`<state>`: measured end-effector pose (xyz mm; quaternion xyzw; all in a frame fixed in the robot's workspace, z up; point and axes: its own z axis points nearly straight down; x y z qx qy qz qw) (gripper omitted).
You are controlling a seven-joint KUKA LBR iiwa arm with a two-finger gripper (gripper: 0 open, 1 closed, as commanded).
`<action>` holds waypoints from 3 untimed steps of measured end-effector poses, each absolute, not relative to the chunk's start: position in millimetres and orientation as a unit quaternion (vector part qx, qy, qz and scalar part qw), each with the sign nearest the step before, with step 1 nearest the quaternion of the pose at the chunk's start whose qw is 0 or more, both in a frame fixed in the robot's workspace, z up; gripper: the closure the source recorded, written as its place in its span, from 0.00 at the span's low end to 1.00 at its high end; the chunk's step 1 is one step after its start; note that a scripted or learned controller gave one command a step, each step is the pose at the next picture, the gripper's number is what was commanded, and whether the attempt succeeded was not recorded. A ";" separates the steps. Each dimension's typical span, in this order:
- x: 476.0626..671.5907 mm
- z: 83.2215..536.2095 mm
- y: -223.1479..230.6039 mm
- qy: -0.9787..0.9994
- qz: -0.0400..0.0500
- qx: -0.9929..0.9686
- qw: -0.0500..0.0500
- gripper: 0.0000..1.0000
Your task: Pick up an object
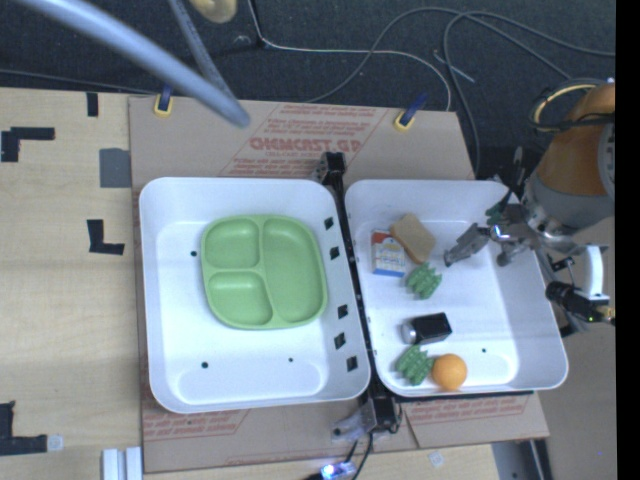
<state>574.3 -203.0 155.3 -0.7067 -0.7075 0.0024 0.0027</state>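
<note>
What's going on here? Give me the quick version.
A robot arm reaches in from the right over the right bin, its gripper hanging open with nothing in it. Below it lie a small box, a tan block, two green toys, a black object and an orange ball. The left bin holds a green divided plate.

Cardboard sheet [300, 133] on wooden bench [60, 268], dark floor [400, 28].

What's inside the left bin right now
The left bin holds one green divided plate, with three compartments that look bare. The bin floor under the plate is covered, so anything beneath it can't be seen.
</note>
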 end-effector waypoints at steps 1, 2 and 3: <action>582.5 104.9 -203.5 -0.708 0.002 -0.706 0.002 0.00; 584.1 88.3 -204.7 -0.707 0.000 -0.707 -0.001 0.00; 588.2 103.0 -202.3 -0.708 -0.004 -0.706 -0.004 1.00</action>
